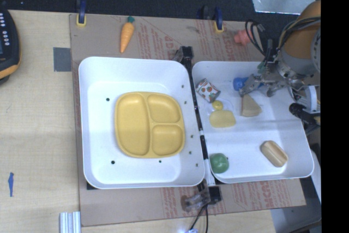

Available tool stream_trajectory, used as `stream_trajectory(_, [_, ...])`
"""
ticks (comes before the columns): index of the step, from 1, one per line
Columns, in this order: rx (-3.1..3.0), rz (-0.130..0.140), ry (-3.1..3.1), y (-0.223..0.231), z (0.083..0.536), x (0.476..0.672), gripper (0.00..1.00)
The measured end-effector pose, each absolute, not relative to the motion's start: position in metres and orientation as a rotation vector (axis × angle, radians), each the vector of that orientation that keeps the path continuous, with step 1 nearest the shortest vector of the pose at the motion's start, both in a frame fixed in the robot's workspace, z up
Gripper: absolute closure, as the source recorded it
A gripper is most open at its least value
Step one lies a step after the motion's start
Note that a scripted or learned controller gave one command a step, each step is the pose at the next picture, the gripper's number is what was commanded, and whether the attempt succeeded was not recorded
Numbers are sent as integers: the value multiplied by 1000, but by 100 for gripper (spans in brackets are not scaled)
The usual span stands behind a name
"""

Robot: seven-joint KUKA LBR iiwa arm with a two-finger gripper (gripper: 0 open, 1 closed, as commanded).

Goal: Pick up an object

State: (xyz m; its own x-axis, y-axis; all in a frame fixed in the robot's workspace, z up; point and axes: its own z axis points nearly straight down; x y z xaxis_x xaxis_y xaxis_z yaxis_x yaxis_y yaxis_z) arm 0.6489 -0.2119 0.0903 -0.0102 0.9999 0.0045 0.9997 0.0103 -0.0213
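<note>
jaws (256, 86) low in the right bin (294, 172), near its far edge, just above a tan wedge (251, 107) and beside a blue piece (239, 83); cannot tell their opening. left bin (92, 166) holds a yellow divided plate (149, 124). a toy carrot (126, 34) lies on the worktop.

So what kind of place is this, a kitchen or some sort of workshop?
Probably a robotics lab bench, not a kitchen. A robot arm reaches over two white bins clamped to a board, and the food is toys: a carrot, a yellow divided plate, a bread roll.
</note>
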Motion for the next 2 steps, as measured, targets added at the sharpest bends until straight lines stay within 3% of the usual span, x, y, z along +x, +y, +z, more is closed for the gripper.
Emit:
stream_trajectory(1, [-2204,5,-2226,-139,91,598,0])
stream_trajectory(2, [-2208,7,-2218,-184,92,656,0])
